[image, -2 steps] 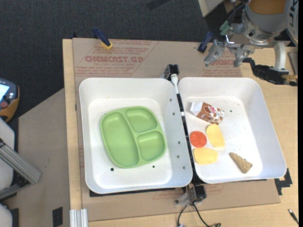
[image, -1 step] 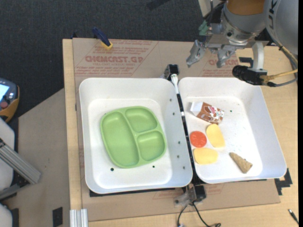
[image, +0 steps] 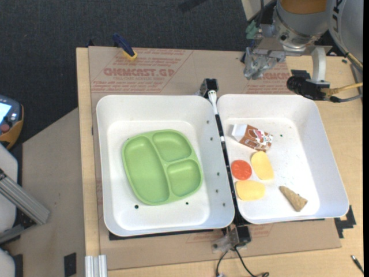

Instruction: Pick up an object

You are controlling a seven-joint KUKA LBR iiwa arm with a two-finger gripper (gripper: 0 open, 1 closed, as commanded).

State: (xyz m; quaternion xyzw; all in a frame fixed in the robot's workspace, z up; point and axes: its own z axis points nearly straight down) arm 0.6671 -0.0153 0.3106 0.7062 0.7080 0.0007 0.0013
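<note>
My gripper (image: 258, 68) hangs above the cardboard behind the right bin (image: 323, 126), past its far rim, nothing betw the fingers; open or shut, can't tell from this angle. Left bin (image: 109, 154) holds a green divided tray (image: 161, 167), 3 compartments. Right bin has the pickables: brown-and-white snack packet (image: 253, 137) near the divider, orange-red disc (image: 241, 169) just below it, yellow piece (image: 262, 166) touching beside the disc, 2nd yellow piece (image: 250, 190) under those, tan wedge (image: 294, 198) toward the near-right corner.
</note>
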